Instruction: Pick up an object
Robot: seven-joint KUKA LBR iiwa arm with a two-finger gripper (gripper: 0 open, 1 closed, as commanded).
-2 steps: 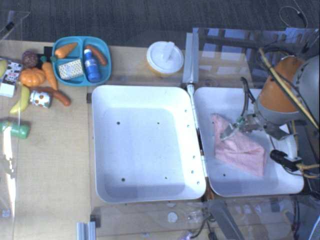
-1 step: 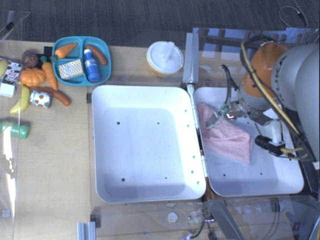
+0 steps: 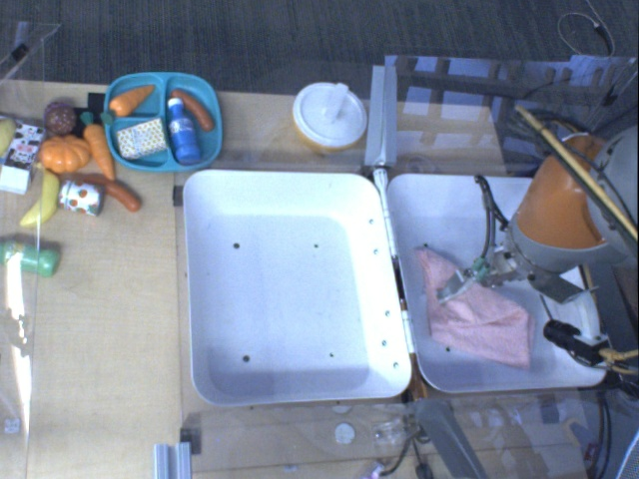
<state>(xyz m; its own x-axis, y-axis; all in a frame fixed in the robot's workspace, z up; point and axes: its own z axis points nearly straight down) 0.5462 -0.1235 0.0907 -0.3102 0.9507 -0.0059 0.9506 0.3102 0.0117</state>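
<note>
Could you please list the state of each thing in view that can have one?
pink cloth: crumpled, lying in the right bin.
gripper: low over the cloth's upper edge.
left bin: holds nothing.
blue plate: loaded with toy food.
white lidded cup: lid on.

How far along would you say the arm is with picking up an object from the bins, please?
Done: the gripper has reached the right bin and sits low over the pink cloth. In hand: it looks to be at the cloth's upper edge, but whether the jaws have closed on it is unclear. Left: a confirmed grasp and a lift, since the cloth lies flat on the bin floor.
</note>
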